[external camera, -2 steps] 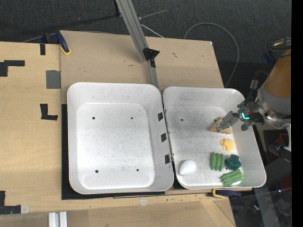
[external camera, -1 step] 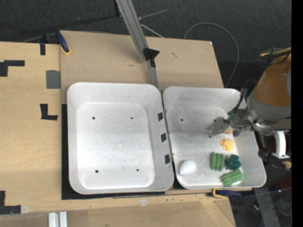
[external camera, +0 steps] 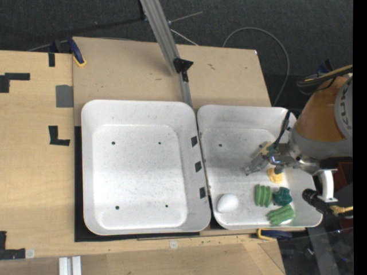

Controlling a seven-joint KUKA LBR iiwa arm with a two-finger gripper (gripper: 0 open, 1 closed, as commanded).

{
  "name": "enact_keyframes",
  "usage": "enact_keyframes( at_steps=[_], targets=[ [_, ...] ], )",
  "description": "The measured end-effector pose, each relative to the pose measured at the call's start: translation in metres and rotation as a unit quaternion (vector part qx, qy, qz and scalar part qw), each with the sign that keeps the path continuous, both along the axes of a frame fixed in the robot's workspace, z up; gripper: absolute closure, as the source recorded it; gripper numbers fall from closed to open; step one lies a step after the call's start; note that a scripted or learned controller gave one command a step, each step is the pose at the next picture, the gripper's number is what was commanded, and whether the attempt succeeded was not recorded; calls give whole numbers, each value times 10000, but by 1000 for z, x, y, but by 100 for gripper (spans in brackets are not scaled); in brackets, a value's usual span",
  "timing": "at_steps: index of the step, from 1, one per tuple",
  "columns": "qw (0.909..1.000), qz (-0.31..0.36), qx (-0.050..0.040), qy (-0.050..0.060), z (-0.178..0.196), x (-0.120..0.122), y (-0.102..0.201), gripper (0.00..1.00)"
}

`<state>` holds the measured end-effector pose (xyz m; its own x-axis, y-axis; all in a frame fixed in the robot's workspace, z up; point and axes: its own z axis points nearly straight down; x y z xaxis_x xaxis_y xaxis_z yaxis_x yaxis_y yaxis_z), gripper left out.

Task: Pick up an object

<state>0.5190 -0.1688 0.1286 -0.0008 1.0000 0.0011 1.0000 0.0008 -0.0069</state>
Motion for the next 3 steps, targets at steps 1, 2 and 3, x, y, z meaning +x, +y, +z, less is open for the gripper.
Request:
enact_keyframes(
  at_steps=[1,2,3],
  targets=[
    [10000,1,-12,-31,-40,0,0,0],
    [10000,5,-5,-27,-30,0,1,100],
    [10000,3,-9,-44,13,-3,4,100]
  ],
)
